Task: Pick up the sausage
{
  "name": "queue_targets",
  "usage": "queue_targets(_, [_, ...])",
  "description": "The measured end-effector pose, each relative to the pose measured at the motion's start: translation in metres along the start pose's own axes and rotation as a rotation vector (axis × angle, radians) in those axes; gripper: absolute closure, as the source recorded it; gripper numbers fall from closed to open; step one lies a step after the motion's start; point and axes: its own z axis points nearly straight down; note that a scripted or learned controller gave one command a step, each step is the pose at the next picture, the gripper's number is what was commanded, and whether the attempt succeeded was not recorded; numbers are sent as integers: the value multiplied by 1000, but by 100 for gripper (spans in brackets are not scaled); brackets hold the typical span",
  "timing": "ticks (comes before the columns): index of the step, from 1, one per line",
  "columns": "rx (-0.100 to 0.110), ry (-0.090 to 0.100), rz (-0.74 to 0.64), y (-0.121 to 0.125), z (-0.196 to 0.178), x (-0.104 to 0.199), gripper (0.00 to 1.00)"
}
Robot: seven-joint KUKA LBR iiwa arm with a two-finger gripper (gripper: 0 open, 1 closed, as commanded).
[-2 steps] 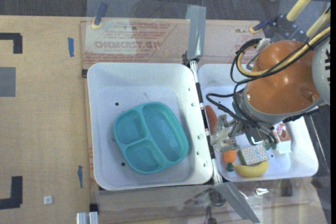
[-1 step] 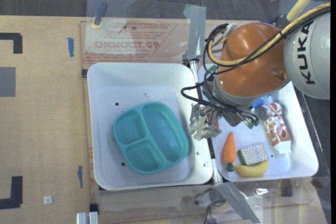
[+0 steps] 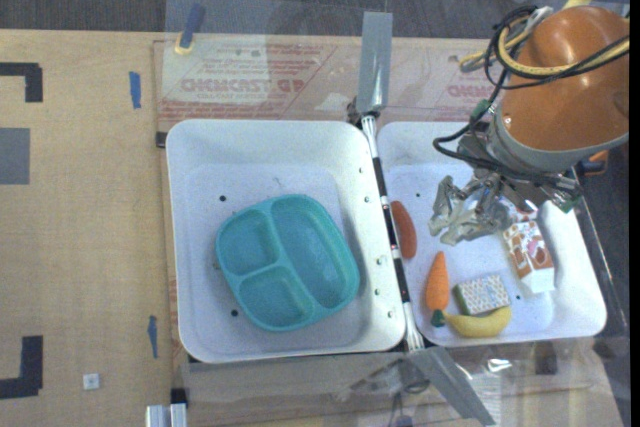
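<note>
Two bins; small reddish-brown sausage [image 3: 404,228] hugs right white bin [image 3: 590,300] left wall; my metal gripper [image 3: 468,212] hovers right of it, jaws spread, empty, I reckon awaiting descent

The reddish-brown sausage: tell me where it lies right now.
The reddish-brown sausage lies in the right white bin, along its left wall by the divider, just above the orange carrot and left of the gripper.
</note>
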Motion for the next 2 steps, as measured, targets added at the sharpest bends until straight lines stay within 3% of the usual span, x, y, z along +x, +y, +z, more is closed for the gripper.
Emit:
queue_targets(1, [0,0,-257,-30,-146,31,100])
queue_targets(2, [-4,2,-436,-39,13,39,100])
